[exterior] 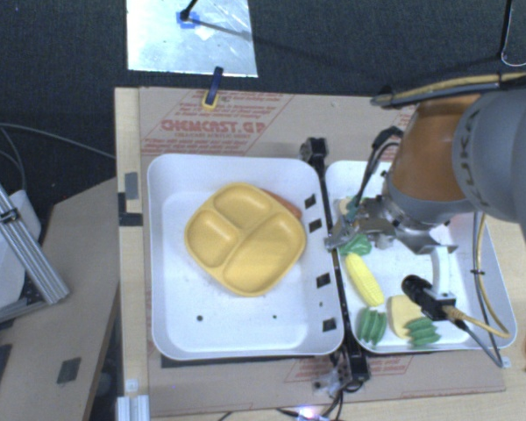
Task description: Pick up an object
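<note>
Gripper [355, 235]: low in right bin [495, 310], finger state hidden, cannot tell.
Corn cob [365, 279]: just beside gripper, near divider.
Risk: may graze cob, pushing it against the wall, closing on nothing.

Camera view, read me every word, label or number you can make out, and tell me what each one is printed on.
"CHEMCAST GP", in red, on the brown protective sheet behind the left bin.
Fainter repeats of that red print elsewhere on the sheet: too blurred to read.
Dark lettering on the grey arm near the picture's right edge: cut off, unreadable.
</note>
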Action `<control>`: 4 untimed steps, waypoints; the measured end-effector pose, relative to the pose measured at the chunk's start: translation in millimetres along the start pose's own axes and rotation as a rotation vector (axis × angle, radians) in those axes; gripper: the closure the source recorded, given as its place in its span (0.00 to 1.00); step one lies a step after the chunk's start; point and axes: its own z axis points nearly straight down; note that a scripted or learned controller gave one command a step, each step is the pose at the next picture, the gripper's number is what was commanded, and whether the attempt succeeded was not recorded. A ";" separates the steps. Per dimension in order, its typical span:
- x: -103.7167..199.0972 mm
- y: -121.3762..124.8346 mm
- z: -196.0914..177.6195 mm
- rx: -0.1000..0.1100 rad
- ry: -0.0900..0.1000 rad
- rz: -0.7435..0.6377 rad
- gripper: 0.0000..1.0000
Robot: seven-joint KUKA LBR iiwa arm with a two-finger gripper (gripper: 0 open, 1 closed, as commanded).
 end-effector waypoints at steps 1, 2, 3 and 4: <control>15.4 7.7 -135.2 -0.013 0.001 0.000 0.00; 73.2 33.7 -131.9 -0.001 0.002 -0.002 0.00; 138.6 25.6 -14.4 0.014 0.000 -0.002 0.00; 134.5 29.0 -32.2 0.002 0.000 0.000 1.00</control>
